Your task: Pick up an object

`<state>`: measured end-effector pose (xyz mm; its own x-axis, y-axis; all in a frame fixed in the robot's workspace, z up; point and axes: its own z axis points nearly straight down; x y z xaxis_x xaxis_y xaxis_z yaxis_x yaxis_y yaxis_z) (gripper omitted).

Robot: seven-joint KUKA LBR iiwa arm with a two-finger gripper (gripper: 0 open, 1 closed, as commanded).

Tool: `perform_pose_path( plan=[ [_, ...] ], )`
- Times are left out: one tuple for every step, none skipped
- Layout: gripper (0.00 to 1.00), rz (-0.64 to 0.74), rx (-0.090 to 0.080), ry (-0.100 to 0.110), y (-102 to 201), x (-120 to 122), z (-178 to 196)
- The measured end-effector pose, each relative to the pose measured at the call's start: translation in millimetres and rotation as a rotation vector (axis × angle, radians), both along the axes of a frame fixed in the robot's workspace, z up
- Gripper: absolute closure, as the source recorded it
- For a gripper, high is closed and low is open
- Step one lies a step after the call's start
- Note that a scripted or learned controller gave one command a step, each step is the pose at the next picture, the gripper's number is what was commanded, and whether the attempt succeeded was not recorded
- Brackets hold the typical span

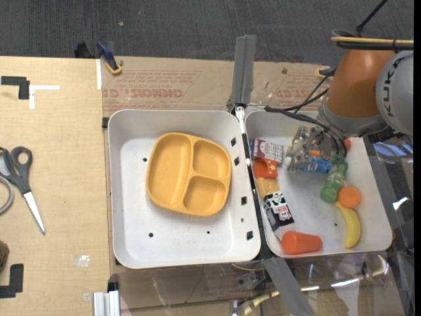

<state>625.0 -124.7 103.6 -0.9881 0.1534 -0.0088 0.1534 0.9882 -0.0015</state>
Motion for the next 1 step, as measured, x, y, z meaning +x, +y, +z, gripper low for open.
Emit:
perform_pose_path(
  plan=[
    [0.0, 0.0, 0.0, 0.0, 0.2, 0.0, 0.0]
  ],
)
